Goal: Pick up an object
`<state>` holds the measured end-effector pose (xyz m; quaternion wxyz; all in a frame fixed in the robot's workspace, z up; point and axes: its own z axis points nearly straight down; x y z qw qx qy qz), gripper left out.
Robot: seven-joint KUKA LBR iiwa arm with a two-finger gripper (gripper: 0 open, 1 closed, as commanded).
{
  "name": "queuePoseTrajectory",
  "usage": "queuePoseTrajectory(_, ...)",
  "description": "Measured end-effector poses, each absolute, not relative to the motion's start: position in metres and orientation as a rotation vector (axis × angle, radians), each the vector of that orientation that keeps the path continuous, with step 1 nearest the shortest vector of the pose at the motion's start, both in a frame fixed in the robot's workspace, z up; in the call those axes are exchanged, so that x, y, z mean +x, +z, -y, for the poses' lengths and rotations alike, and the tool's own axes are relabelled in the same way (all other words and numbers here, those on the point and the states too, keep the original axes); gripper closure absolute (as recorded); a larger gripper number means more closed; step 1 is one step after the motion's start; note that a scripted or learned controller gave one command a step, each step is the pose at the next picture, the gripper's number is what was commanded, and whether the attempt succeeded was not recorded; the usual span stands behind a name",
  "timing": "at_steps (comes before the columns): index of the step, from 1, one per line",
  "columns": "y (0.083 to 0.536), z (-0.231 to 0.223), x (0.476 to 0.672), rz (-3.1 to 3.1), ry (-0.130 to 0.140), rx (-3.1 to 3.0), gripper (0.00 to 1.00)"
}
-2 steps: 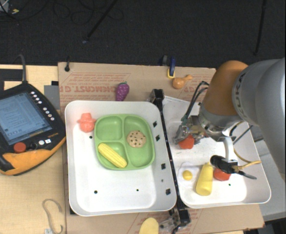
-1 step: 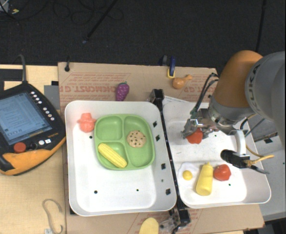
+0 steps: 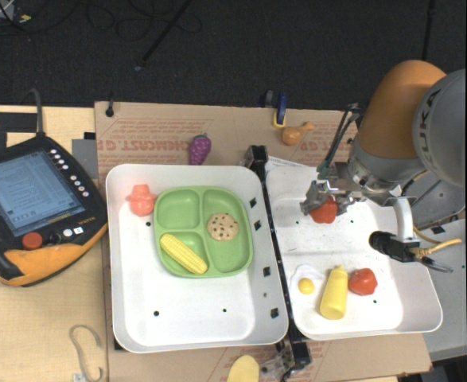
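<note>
Red tomato-like object [image 3: 324, 212], in the upper left of the right bin [image 3: 424, 313], sits between what we read as the closed fingers of the gripper [image 3: 322, 201], while we see a yellow bottle [image 3: 334, 292], fried egg [image 3: 305, 283] and second red piece [image 3: 363, 281] nearer the front.

Robotics lab: teach pendant [image 3: 34, 205] on bench, two white bins [image 3: 130, 309] on cardboard, toy food in bins, loose cables [image 3: 98, 6] behind.
</note>
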<state>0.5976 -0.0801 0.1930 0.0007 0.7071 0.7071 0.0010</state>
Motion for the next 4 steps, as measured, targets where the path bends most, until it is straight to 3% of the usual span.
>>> queuePoseTrajectory(1,0.230,0.081,0.598,-2.220,0.003,2.221,1.00)
queuePoseTrajectory(2,0.219,0.052,0.607,-2.224,-0.001,2.222,1.00)
queuePoseTrajectory(3,0.227,0.054,0.618,-2.227,0.000,2.217,1.00)
queuePoseTrajectory(4,0.225,0.068,0.602,-2.222,-0.005,2.225,1.00)
